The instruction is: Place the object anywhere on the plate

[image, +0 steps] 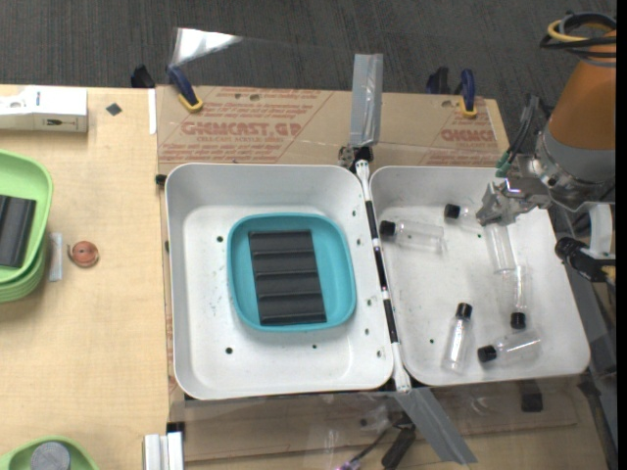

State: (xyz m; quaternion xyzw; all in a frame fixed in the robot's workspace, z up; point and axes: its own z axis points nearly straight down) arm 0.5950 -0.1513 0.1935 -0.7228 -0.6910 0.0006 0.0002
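We are reaching in from the right, and the gripper (pixel 502 204) is hanging over the far right part of the right bin (pixel 421 287). We cannot tell whether it is clenched or released, and nothing is visibly held in it.

Several clear vials with black caps are lying flat and scattered in this bin. The long vial (pixel 503 251) is lying just on the near side of the gripper, so we are judging it to be the one being gone after. The other vials are lying well apart from it, which is leaving room around it for a clean pick.

The plate (pixel 240 262), teal with a raised rim, is sitting in the middle of the left bin (pixel 196 262). It is carrying a black ridged insert (pixel 286 277). The ridges are probably serving to stop a round vial from rolling once it is laid down. No vial is lying on the plate yet, so the whole carry across to the left is remaining to be done.

Both bins are resting on a cardboard sheet (pixel 255 125), which clamps (pixel 184 88) are pinning at the far edge, presumably to stop the bins from sliding. The bench (pixel 88 360) is pale wood, with a green tray (pixel 34 179) at its left edge. Dark carpet (pixel 294 18) is showing beyond the far side.
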